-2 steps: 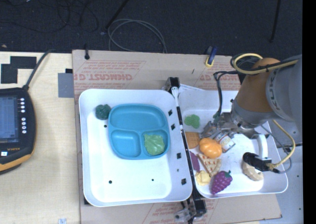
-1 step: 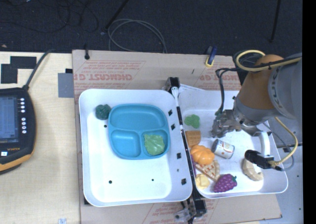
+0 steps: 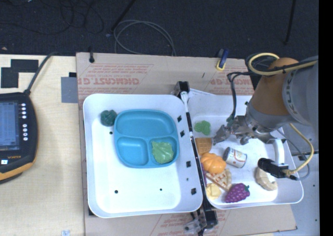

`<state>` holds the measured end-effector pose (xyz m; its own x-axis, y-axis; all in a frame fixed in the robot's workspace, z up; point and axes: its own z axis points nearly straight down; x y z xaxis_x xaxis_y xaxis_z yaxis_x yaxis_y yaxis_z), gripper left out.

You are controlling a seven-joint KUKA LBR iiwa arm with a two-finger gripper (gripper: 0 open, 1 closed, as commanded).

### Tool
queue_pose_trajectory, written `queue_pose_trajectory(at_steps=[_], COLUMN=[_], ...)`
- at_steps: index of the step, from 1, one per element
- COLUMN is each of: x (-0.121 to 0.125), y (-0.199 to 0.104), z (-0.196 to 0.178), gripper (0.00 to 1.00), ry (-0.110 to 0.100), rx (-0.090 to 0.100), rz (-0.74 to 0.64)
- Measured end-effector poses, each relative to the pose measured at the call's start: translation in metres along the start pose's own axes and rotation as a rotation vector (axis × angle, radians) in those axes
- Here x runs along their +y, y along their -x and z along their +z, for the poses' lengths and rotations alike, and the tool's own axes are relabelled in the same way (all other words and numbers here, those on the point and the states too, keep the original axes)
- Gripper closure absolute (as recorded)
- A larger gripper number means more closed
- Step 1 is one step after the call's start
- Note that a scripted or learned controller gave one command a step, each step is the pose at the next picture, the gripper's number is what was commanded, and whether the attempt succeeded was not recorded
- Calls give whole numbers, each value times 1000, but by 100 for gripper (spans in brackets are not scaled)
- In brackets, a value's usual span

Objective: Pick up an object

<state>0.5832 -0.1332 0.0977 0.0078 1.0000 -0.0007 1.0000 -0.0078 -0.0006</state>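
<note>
The small tin can [image 3: 235,157], lying on its side in the right bin [image 3: 296,196] just right of the orange pumpkin [image 3: 213,163], looks light, rigid and slippery (likely to roll), so grip across its body; the gripper [image 3: 234,131] hangs just above it, whether its jaws are released or clenched I cannot tell.

Partly hidden: right bin, arm, pendant, food pile

The arm [image 3: 281,94] covers the upper right corner of the right bin [image 3: 218,106], and the picture's right side cuts the arm off. The gripper [image 3: 235,132] is a blurred grey tangle; how its jaws stand cannot be told. The pendant [image 3: 14,131] runs off the left edge. Under the orange pumpkin [image 3: 213,163] the toast [image 3: 203,144] and waffle [image 3: 218,180] overlap, their outlines unclear. The clamp [image 3: 200,224] at the worktop's near edge is cut off below.
</note>
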Motion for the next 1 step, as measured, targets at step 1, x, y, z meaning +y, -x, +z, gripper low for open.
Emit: queue_pose_trajectory(at_steps=[1], x=[-41], y=[13], z=[11], gripper=[0], ry=[-6], rx=[2], rz=[-6])
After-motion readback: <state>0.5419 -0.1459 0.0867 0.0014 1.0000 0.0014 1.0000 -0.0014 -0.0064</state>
